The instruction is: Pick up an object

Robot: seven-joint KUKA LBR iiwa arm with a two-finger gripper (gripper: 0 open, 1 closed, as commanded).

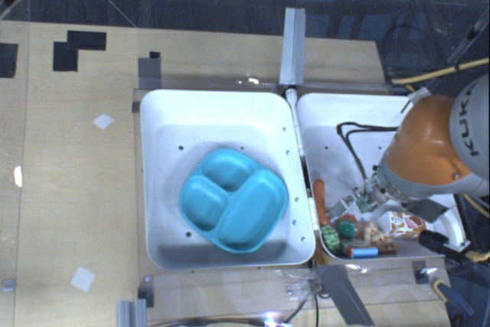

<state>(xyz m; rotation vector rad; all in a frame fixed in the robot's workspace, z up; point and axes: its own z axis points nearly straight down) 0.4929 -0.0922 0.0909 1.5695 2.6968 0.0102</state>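
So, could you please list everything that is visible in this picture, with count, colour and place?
white bins: 2, white, side by side on the bench.
divided plate: 1, light blue, three compartments, in the middle of the left bin.
carrot-like item: 1, orange, at the left wall of the right bin.
green item: 1, green, in the pile at the front of the right bin.
small mixed items: several, too small to name, front of the right bin.
black cable: 1, black, looping over the right bin.
bench: 1, light wood, with black marks at its far left.
arm: 1, grey with an orange band, over the right bin.
gripper: 1, down among the pile.
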